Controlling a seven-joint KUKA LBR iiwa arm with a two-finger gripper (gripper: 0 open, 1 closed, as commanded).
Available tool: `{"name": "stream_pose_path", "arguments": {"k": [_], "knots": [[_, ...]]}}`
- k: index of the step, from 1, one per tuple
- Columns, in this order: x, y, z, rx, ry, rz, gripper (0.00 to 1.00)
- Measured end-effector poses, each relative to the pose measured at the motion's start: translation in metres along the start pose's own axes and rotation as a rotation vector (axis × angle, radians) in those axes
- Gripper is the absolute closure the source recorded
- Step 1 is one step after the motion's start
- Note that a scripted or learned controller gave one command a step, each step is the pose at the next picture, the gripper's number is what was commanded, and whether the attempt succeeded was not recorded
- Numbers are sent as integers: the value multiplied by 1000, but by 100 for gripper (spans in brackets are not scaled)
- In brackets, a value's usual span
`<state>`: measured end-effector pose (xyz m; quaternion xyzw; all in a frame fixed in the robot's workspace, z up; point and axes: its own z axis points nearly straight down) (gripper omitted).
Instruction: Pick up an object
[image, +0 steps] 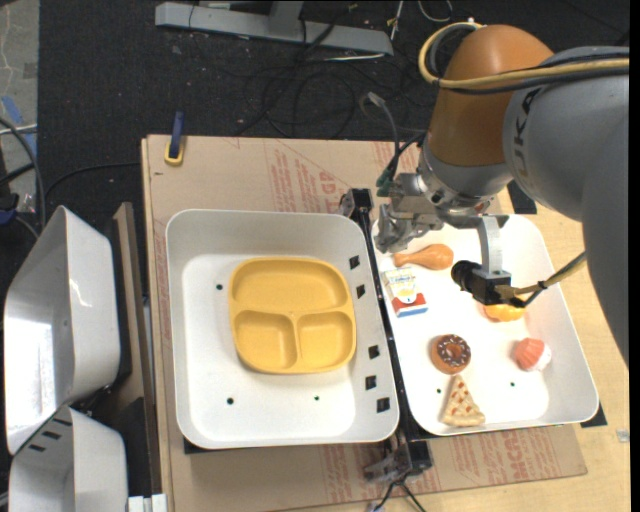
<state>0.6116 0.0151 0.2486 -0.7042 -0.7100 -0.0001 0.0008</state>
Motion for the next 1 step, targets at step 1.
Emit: {"name": "stream_pose_path", "arguments": {"k": [1], "knots": [[61,-13,10,1,1,-1,100]]}}
